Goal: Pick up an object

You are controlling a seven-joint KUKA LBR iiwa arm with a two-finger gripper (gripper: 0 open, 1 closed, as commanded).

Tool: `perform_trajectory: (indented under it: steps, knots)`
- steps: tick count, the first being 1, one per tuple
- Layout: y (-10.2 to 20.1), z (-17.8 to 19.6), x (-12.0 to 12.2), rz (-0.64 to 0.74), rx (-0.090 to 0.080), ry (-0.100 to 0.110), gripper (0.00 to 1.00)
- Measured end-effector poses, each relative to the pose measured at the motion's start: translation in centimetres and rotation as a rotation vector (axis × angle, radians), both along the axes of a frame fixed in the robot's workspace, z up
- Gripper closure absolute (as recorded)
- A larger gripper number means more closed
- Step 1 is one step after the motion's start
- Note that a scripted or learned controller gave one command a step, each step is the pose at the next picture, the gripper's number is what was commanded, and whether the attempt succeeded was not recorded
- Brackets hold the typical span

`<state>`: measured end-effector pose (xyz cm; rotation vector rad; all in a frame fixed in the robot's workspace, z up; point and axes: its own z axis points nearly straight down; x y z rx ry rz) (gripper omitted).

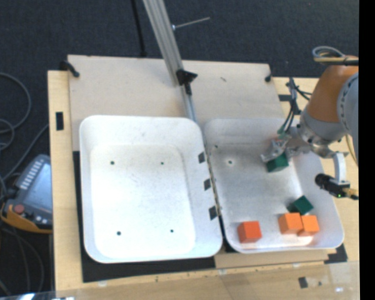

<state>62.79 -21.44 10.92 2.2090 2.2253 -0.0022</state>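
the bench [137, 86] was the largest thing in view, a pale board lying on dark carpet, with a slanted metal rail [165, 33] rising from its back edge toward the top of the frame. on it sat two shallow white bins side by side. the left bin [144, 186] had only a few small dark dots on its floor. the right bin [256, 167] held all the loose pieces.

the arm [331, 102] came in from the right, its orange band above the grey wrist, bent down over the upper right part of the right bin. the gripper [276, 155] sat at its lower end, low over the bin floor, and a small dark green block [277, 163] showed right at its tip, seemingly pinched between the fingers, though the detail there was small and slightly blurred.

toward the bin's lower right corner lay a second green block [300, 204], just above a pair of orange cubes [299, 223] that touched each other. a single orange cube [250, 231] lay apart from them, near the bin's front wall and closer to the divide between the bins.

off the bench at the left edge, a handheld pendant [30, 192] with orange trim lay among loose cables [3, 117] on the carpet.
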Motion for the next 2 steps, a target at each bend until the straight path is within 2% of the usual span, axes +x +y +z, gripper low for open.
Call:
perform_trajectory:
  steps: [1,2]
  knots:
    - [9.1,5.7,0.5,0.001,0.007,-0.003,1.0]
    - [17.5,9.0,4.5,0.003,0.008,-0.003,1.0]
